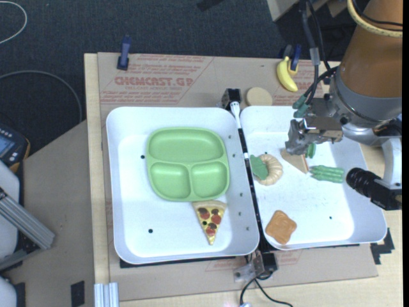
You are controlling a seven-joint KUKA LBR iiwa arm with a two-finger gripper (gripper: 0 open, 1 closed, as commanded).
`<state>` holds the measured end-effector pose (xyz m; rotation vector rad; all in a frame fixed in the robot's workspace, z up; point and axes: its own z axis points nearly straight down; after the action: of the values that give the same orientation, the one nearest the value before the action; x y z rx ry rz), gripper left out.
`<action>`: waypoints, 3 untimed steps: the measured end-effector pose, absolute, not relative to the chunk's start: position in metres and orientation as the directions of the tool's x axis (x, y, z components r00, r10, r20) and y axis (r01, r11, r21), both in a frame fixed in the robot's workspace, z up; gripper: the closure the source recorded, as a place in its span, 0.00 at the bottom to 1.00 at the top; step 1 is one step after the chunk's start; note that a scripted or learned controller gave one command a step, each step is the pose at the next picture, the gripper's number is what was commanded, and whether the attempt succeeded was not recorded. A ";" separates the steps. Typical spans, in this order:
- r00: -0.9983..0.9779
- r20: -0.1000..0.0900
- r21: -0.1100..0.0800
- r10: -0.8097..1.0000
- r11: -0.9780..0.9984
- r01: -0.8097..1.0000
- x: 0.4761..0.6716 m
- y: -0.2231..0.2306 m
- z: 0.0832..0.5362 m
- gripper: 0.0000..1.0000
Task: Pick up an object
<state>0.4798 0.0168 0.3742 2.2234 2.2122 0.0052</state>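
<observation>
Pizza slice toy (210, 220) points its tip toward the camera in the left bin (121, 171) on a cardboard-topped table (160, 75) over dark carpet. Over the right bin, the gripper (299, 147) perhaps touches a tan wedge (298, 163); its grip is unclear

Two bins side by side on the bench, each with its own things.

In the left shallow white bin (121, 190) we see a green three-compartment plastic tray (188, 164), and just before it a toy pizza slice (210, 220). In the right shallow white bin (358, 229) a beige ring-shaped toy (271, 169) lies near the left wall, a toy bunch of green beans (327, 173) to its right, and a brown toast-like piece (280, 226) at the front. Behind the bins, on the bench, lies a yellow toy banana (287, 75).
</observation>
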 end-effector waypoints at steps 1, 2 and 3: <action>0.005 -0.001 -0.003 1.000 -0.005 1.000 0.479 -0.023 0.360 1.00; -0.006 0.001 0.007 1.000 0.006 1.000 0.480 0.041 0.405 1.00; 0.000 -0.001 0.005 1.000 0.000 1.000 0.480 0.037 0.413 1.00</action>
<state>0.4802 0.0373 0.4130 2.2182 2.2186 0.0052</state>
